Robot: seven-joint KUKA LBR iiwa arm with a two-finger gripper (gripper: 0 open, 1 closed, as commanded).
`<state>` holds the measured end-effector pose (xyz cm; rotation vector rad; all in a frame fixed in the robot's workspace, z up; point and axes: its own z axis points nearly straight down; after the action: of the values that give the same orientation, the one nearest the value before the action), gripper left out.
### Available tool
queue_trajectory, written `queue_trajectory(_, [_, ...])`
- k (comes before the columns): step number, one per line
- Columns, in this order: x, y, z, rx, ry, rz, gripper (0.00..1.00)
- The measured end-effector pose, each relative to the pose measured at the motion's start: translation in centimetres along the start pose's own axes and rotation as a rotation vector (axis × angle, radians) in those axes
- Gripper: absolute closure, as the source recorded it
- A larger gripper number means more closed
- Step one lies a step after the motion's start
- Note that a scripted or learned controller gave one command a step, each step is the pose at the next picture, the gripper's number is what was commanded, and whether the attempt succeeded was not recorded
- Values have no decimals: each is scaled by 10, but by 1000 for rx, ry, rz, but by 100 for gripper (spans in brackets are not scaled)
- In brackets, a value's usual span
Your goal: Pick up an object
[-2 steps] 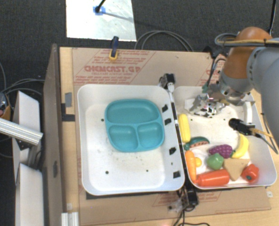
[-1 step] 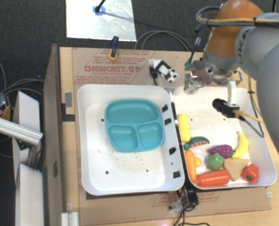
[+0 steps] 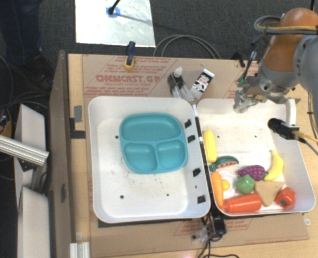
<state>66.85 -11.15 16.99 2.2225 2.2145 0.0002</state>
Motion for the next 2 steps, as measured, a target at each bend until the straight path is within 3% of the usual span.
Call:
queue_trajectory(1, [-78, 1, -48, -4, -3, 1, 100])
queue_trajectory(2, [8, 1, -33, 2, 5, -14, 100])
